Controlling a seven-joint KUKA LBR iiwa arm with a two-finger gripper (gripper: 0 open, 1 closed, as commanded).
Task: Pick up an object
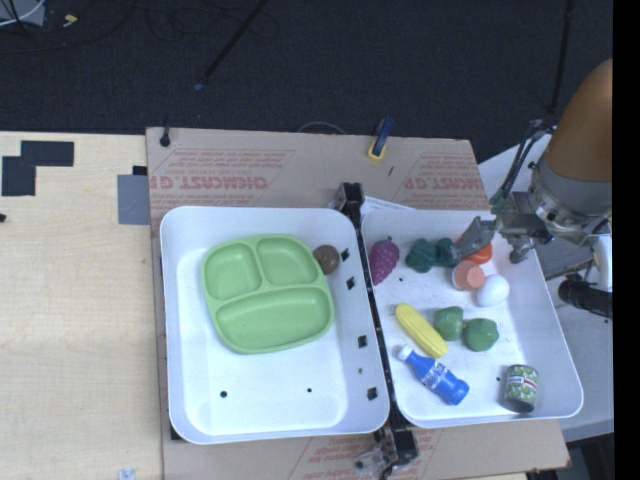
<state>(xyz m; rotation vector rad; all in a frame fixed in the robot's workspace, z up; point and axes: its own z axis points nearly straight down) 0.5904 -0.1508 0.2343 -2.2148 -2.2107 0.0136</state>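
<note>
Camera view, nearest edge: cardboard sheet [330, 173] under both bins, its front lip showing below them.
Right bin, front: the right bin [560, 363] holds a green can [519, 387] at its near right corner and a blue bottle [437, 375] lying on its side beside it.
Right bin, middle: a yellow corn cob [421, 330], two green vegetables [466, 328] touching each other, and a white egg [491, 290].
Right bin, back: an orange piece [468, 274] just beside the egg, a dark green lump [432, 255], and a purple fruit [383, 259] against the dividing wall.
Left bin: the left bin [260, 408] bears a green divided plate [268, 291], with a brown ball [326, 258] touching the plate's far right corner.
Gripper: the gripper [497, 236] hangs over the back right of the right bin, just above the orange piece; its spread cannot be told, and nothing is seen held.
Likely target: judged to be the orange piece or the egg, both close under the tool.
Risk: the two sit nearly touching, so a descent between them may nudge one aside or pinch neither; the egg's round form would roll easily.
Surface: pale wooden bench [70, 318] with dark patches.
Room: dark carpeted floor [300, 48] beyond, with cables trailing across it.
</note>
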